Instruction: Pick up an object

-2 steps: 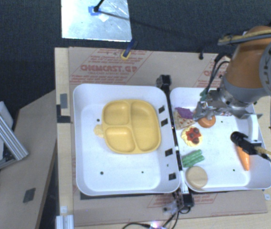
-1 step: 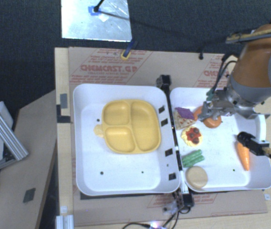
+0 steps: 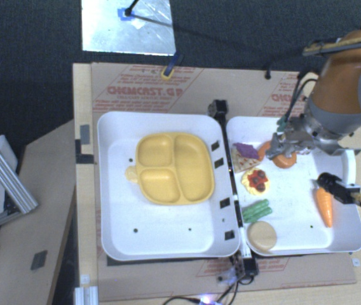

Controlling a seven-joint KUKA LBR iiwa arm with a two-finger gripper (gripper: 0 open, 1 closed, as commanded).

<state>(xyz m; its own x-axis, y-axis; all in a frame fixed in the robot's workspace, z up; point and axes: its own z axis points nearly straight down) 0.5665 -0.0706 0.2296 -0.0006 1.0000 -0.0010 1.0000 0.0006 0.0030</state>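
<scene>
The orange piece (image 3: 285, 160), upper middle of the right bin (image 3: 295, 240) and touching the purple piece (image 3: 248, 150), sits under the gripper (image 3: 282, 146), whose grip I cannot tell, so a crowded or off-centre close could nudge it aside.

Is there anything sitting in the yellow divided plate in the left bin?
No, the yellow divided plate has all three compartments bare; the toy foods lie in the right bin.

bins (image 3: 114, 189): 2 | yellow tray (image 3: 171, 168): 1 | toy foods (image 3: 325, 206): 6
</scene>
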